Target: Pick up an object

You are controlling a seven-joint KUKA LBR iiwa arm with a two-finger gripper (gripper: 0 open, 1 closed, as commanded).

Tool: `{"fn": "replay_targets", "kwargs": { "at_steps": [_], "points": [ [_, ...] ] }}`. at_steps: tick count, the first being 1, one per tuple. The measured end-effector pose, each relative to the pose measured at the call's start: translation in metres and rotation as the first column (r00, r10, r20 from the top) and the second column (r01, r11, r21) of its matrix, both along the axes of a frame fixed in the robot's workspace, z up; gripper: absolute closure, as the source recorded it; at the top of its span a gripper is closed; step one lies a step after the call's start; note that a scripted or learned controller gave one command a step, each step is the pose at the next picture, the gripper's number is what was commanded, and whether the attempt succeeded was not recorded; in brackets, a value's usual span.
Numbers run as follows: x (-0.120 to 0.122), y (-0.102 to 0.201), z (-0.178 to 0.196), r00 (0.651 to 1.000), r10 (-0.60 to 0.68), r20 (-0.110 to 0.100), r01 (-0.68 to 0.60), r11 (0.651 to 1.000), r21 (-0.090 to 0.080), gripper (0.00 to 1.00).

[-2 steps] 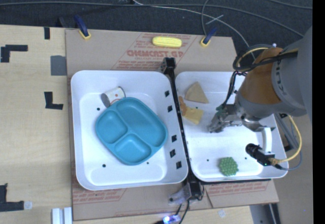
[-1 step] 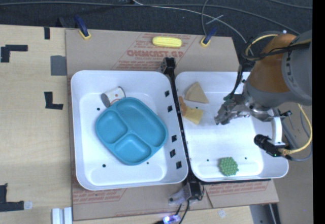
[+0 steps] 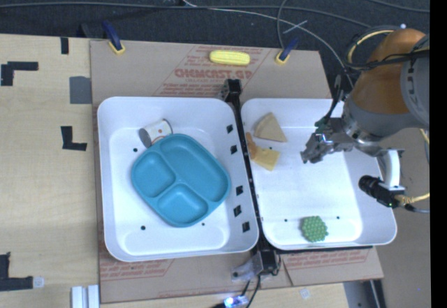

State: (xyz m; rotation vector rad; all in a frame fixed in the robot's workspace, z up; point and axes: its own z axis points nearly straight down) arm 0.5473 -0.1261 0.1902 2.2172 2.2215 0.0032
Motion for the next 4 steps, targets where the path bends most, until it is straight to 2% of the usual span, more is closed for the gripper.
{"fn": "replay_targets", "kwargs": {
  "at_steps": [1, 2, 4],
  "points": [
    [0.001, 0.000, 0.025, 1.000, -0.001, -0.002, 0.001, 1.000, 0.000, 1.00],
    [0.011, 0.051, 0.035, 1.000, 0.005, -0.004, -0.005, 1.000, 0.002, 1.00],
    [0.017, 0.170, 0.030, 1.000, 0.006, -0.005, -0.006, 1.000, 0.003, 1.00]
  ]
}}
